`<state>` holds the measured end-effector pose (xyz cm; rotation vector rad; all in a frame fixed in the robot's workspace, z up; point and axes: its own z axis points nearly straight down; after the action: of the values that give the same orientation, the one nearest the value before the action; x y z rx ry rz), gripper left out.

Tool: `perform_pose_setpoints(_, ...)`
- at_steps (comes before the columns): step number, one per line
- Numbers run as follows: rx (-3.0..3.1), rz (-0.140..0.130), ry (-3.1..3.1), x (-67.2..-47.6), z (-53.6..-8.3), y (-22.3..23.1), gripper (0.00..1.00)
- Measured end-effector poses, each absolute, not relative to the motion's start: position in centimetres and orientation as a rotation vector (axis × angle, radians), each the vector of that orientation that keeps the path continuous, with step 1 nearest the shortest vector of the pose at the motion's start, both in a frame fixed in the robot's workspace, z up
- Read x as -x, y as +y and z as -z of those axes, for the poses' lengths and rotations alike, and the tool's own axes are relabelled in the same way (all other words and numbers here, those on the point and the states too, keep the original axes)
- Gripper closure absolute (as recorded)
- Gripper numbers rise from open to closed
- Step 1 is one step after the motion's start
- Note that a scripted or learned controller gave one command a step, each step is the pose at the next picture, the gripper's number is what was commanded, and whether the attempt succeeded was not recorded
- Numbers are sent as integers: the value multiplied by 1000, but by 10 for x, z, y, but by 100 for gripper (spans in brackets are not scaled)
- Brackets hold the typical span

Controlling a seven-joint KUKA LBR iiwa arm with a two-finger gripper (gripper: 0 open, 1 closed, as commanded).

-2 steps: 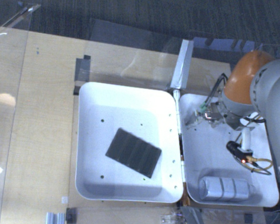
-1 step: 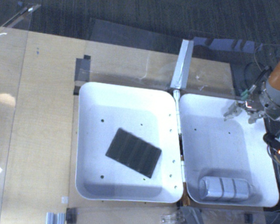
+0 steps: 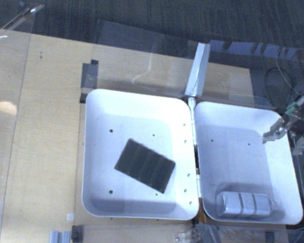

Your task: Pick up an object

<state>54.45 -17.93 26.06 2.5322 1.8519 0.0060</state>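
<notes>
— At three o'clock, over the right bin's [image 3: 292, 176] far edge: gripper [image 3: 274, 134], finger spacing impossible to tell.
— Targets?
— Grey block [image 3: 243, 204] at five o'clock; dark ribbed pad [image 3: 145, 165] at seven, left bin [image 3: 93, 139].
— Best centred over the block, then lowered straight.

the arm reaches in at the view's right edge, its end effector [image 3: 274, 134] angled down toward the left

Dark ribbed slab [image 3: 145, 165] in left bin [image 3: 101, 113]; grey block [image 3: 243, 204] in right bin [image 3: 292, 176].
</notes>
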Motion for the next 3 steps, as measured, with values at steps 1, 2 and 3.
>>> perform_pose_setpoints(1,-2813,-3,1398,-500,-165,-173,0)
perform_pose_setpoints(2,-2626,-15,1711,-490,-89,-131,0)
perform_pose_setpoints(3,-2663,-5,1663,-492,-136,-166,0)
